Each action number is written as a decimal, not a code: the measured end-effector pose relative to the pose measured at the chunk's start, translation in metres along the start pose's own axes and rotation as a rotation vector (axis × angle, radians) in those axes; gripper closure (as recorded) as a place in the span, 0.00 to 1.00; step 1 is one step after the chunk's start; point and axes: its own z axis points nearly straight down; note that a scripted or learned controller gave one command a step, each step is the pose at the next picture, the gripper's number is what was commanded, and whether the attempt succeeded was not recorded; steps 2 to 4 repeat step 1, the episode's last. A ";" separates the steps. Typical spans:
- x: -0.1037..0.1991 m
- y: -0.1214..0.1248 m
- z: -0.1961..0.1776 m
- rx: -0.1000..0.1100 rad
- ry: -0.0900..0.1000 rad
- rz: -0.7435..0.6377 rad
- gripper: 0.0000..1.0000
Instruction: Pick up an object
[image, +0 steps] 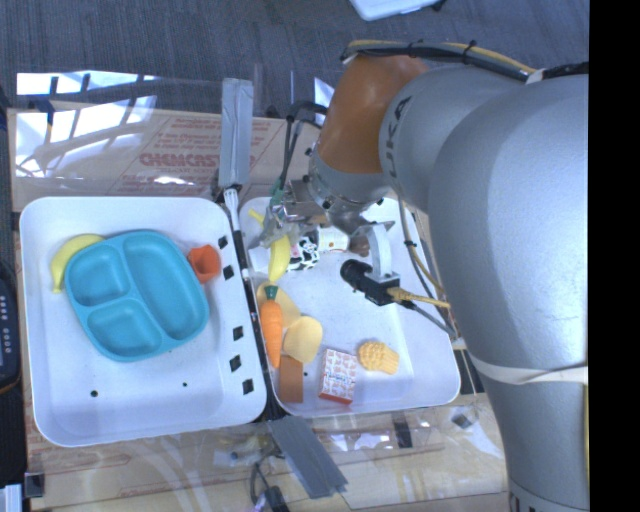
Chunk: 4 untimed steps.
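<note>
The grey arm (470, 200) is bent low over the right white bin (430, 375); the end effector (290, 215) is lowered beside a yellow plastic banana (279, 258), its state untellable.

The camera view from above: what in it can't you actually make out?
- Gripper: the wrist hides its fingertips, so open or shut is unclear.
- Yellow banana: partly tucked under the blue divided plate.
- Small black-and-white toy: too small to identify.
- Small printed packet: print too small to read.
- Right bin: far side covered by the arm.
</note>
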 end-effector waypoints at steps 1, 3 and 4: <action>0.046 0.027 0.002 0.004 -0.001 0.126 1.00; 0.046 0.027 0.002 0.004 -0.001 0.126 1.00; 0.046 0.027 0.002 0.004 -0.001 0.126 1.00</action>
